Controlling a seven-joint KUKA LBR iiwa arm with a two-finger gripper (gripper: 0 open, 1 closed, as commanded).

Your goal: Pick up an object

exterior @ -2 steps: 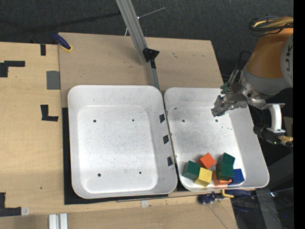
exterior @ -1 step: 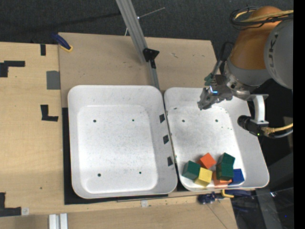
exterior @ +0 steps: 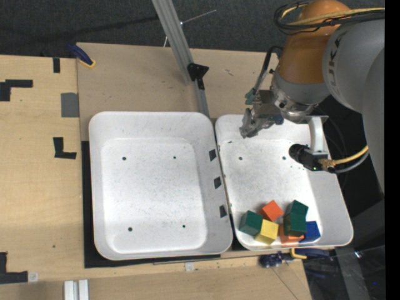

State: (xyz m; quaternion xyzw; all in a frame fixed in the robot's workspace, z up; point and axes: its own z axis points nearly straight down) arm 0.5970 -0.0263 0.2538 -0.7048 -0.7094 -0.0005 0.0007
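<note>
several blocks (exterior: 278, 222) huddle in the right bin's (exterior: 250, 167) near corner; the gripper (exterior: 250, 129), nothing visibly held, should target the outlying orange block (exterior: 272, 210).

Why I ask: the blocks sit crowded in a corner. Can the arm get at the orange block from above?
Probably yes: the orange block lies on top of the pile in the right bin, nothing over it, though neighbours press close.
</note>
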